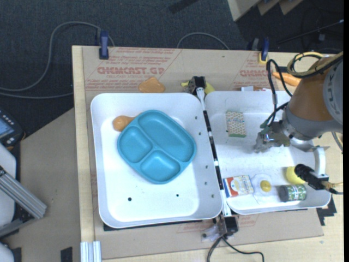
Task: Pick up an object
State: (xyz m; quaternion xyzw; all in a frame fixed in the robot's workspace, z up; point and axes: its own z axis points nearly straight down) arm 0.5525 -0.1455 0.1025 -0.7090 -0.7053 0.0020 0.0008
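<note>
The grey arm's two-finger gripper hangs low over the floor of the shallow white right bin, and whether its jaws are released or clenched cannot be told from this slant; nothing is seen between them. Just to its left, apart from it, lies a small green-checked packet. Along the bin's near edge sit a white carton with red and blue print, a small yellow round piece, a green bottle lying on its side and a yellow object partly hidden by a black part of the arm. The shallow white left bin holds a light blue three-compartment plastic tray with an orange lump touching its far left edge
</note>
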